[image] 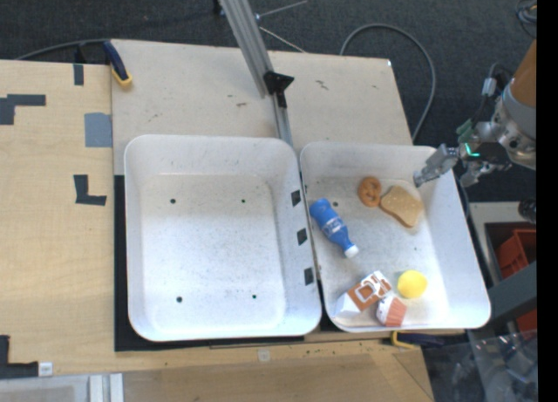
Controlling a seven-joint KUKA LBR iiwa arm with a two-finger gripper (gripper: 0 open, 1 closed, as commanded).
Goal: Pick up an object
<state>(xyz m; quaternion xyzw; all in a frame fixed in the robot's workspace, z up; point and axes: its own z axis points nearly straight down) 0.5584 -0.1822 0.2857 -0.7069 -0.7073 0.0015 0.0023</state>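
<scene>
The gripper (449, 165) hovers over the right bin's (466, 252) edge; its fingers' state is unclear.

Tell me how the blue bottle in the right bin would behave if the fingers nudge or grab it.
The blue bottle lies on its side, so a sideways push would probably roll it. Its smooth round body may slip unless gripped across the middle. It looks small and plastic, so likely light.

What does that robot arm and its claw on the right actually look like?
The arm is grey metal with an orange band above the wrist. Its claw is a small grey and dark assembly with a tiny green light glowing on it, ending in slim grey fingers.
</scene>
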